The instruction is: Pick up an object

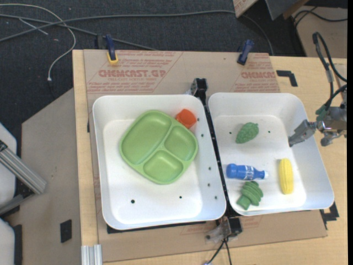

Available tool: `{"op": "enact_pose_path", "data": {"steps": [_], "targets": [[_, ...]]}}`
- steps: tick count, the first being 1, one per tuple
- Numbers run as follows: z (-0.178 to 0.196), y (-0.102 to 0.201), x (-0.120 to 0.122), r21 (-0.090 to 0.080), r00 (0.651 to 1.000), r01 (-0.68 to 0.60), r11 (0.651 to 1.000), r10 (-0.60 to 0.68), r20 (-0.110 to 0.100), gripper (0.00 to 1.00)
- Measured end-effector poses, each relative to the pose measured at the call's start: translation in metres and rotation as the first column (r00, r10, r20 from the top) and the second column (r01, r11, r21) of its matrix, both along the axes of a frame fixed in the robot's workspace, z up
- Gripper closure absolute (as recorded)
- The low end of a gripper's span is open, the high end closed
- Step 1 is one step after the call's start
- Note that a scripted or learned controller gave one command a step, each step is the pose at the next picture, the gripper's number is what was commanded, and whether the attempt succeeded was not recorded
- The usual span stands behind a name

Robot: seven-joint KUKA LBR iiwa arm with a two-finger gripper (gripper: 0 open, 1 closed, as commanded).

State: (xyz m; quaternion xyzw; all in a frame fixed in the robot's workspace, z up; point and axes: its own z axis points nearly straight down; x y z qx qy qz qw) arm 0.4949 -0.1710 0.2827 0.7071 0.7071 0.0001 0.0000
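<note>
Cardboard-covered bench [165,70], clamped at the back, carries two white bins so parts stay contained. Gripper [309,130] hangs at the right bin [220,101] edge, fingers spread, holding nothing. Nearest candidate: yellow corn cob [286,176], lying flat near the bin's right wall, smooth, elongated.

A brown printed cardboard sheet [165,70] covers the bench, pinned at its far edge by a blue-and-yellow spring clamp [112,49] near the left corner and a plain blue clamp [245,52] further right. Two shallow white plastic bins [99,148] sit on it, touching. A black clip [199,85] joins them at their far edge. Thin white cables [60,32] trail over dark carpet [165,15] beyond.
</note>
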Motion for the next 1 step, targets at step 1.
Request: {"op": "enact_pose_path", "data": {"steps": [1], "targets": [[0.0, 0.0, 0.0001, 0.0, 1.0, 0.0, 1.0, 0.0, 0.0, 0.0]]}}
